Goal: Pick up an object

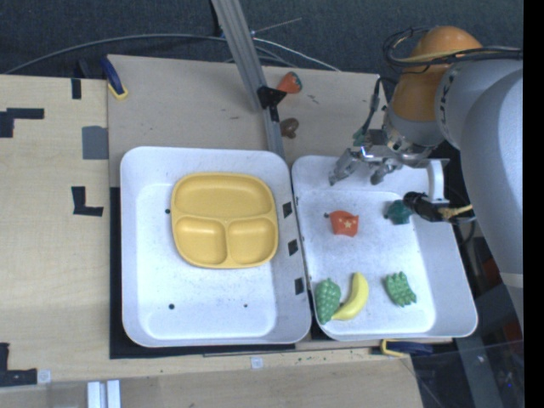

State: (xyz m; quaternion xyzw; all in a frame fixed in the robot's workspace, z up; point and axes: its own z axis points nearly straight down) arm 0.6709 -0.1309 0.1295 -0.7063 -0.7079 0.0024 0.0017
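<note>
Nearest, by the front edge of the right bin point(450, 313), a yellow banana point(354, 297) lies tilted in the front left corner. A knobbly green fruit point(327, 299) touches its left side, hard against the wall shared with the left bin point(136, 313). A second green piece point(399, 288), leafy and ragged, sits apart from the banana toward the right wall of the same bin. Further in, near the middle of the right bin, a small red toy point(344, 223) rests alone on the white floor. A small teal toy point(397, 212) lies to its right, close to the right wall and a little farther back. In the left bin, a yellow divided plate point(225, 219) with three sections lies flat in the far half, nearer the right wall than the left. At the far edge of the right bin, the tool point(359, 173) hangs over the back wall with its two metal fingers apart and nothing between them. It is clear of every toy, and the red toy is the closest thing in front of it. The grey arm point(484, 143) fills the right side above that bin, its orange band point(433, 66) farther back. Beyond the bins on the table point(51, 253), a grey pole point(242, 49) slants away, with a small brown bit point(290, 127) and an orange-red bit point(291, 82) just to its right.
</note>
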